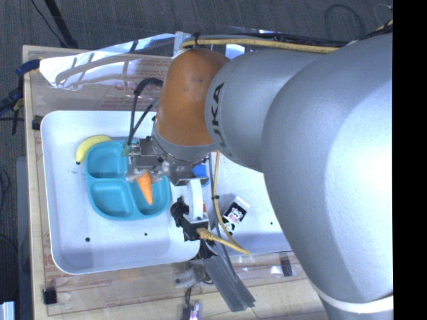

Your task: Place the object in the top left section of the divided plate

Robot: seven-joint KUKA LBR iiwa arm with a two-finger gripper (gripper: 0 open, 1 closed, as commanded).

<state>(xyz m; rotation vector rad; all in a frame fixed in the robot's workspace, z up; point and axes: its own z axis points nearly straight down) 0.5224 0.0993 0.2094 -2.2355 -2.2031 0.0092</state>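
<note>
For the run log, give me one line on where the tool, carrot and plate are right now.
tool: over blue divided plate, right side | carrot: just below tool, grip unclear | banana: in bin, touching plate's upper left edge | placement: not confirmed

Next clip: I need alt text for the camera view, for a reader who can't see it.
A grey KUKA arm with an orange band reaches from the right over a white bin, its claw above a blue divided plate. An orange carrot shows just below the claw, over the plate's right side, and a yellow banana lies against the plate's upper left edge.
</note>
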